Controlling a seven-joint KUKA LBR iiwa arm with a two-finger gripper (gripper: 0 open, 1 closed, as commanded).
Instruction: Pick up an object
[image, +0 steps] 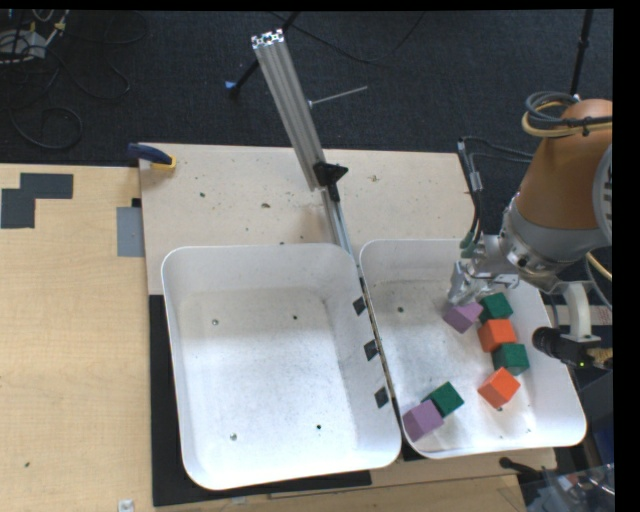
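The right bin (430, 445) holds several small blocks. A purple block (461, 317) lies near its middle, with a green block (497, 306) and an orange block (497, 334) just right of it. Further down sit another green block (512, 357) and an orange block (500, 387). Near the front edge a green block (446, 399) touches a purple block (423, 419). My gripper (466, 290) hangs directly over the upper purple block, its tips right at the block's top edge. The arm's orange band (565, 180) is above and to the right.
The left bin (200, 300) sits beside the right one, split from it by a rim with black clips (368, 348). A slanted aluminium bar (295, 110) rises behind the bins. A blue and yellow clamp (152, 155) lies at the bench's far left corner.
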